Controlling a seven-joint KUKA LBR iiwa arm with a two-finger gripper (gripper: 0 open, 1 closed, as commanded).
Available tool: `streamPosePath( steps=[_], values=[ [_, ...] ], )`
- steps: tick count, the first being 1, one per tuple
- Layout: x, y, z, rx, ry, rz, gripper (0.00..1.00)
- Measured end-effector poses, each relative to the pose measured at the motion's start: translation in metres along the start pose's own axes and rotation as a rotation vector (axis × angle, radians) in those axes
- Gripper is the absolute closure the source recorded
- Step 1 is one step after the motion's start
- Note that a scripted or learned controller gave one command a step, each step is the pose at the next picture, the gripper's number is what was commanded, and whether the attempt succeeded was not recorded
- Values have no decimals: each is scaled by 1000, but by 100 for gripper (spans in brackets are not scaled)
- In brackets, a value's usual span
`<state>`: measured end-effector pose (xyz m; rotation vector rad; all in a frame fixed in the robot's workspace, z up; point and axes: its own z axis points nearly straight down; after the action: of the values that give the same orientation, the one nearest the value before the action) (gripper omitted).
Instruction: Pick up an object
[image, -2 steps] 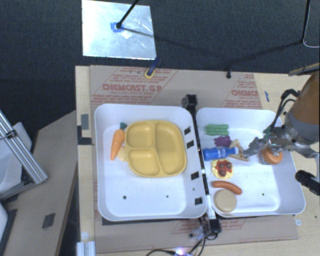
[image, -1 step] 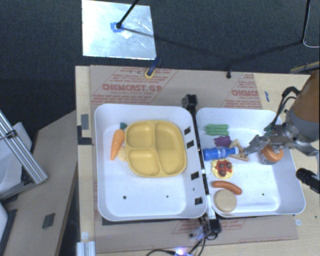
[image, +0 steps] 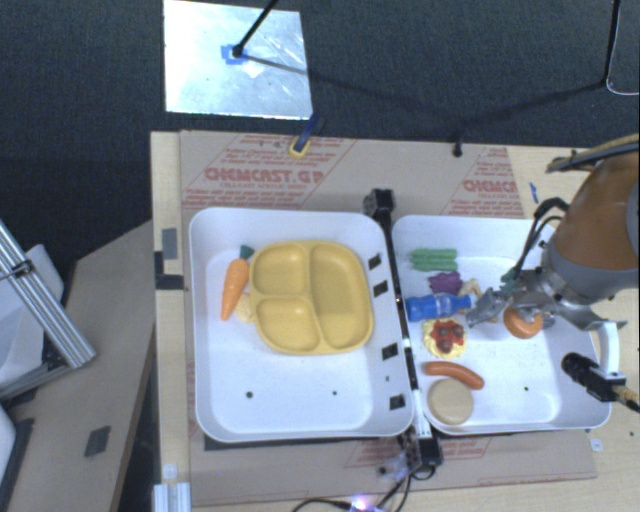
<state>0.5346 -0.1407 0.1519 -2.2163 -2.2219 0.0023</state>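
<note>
1. Orange round object (image: 522, 322) lies in the right bin (image: 560, 405), right of centre, touching the tool (image: 497, 303).
2. Tool sits low over the right bin; open or closed, cannot tell. Nothing visibly between its tips.
3. Left of it: blue bottle (image: 438, 304), purple piece (image: 444, 283), green beans (image: 432, 259) further back.
4. Nearer: pizza slice (image: 446, 337), sausage (image: 454, 374), tan disc (image: 451, 402).
5. Left bin (image: 290, 415) holds a yellow divided plate (image: 305, 297), with a carrot (image: 234, 286) at its left.
</note>
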Motion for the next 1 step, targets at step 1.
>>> streamPosePath(
  steps=[1],
  values=[
    [-5,10,49,-6,-2,2,0]
  ],
)
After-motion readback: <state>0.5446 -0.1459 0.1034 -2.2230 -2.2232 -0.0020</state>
